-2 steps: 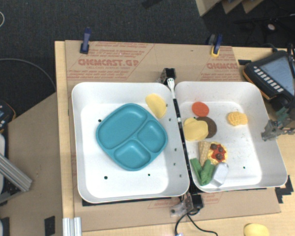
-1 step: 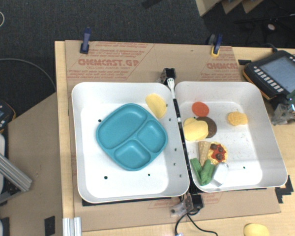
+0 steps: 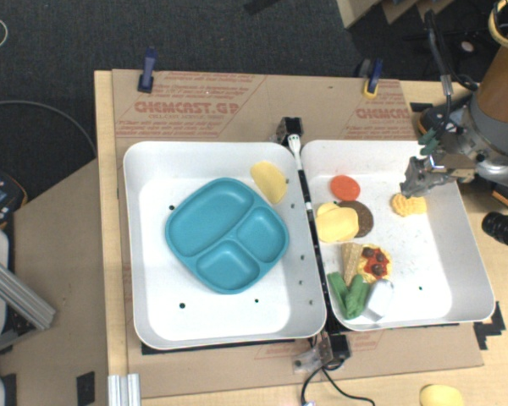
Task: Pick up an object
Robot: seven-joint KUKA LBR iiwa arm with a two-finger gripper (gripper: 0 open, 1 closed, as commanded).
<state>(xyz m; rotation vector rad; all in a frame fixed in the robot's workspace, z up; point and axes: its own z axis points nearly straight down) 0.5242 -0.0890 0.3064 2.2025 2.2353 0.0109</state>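
My gripper (image 3: pixel 417 181) hangs over the far right part of the right bin (image 3: pixel 457 269), reaching in from the right. Just below its tip, on the bin floor, lies a small yellow-orange piece (image 3: pixel 408 205); whether the two touch I cannot tell. Further left in this bin are a red disc (image 3: pixel 345 187), a yellow block (image 3: pixel 335 223) resting against a brown round (image 3: pixel 366 219), a pizza slice (image 3: pixel 368 263) and green pea pods (image 3: pixel 350 295).
The left bin (image 3: pixel 152 294) holds a blue divided plate (image 3: pixel 227 235) and a yellow chip-shaped piece (image 3: pixel 269 181) at its far right corner. A black divider clip (image 3: pixel 289 129) sits between the bins. Bare white floor lies at the right bin's near right.
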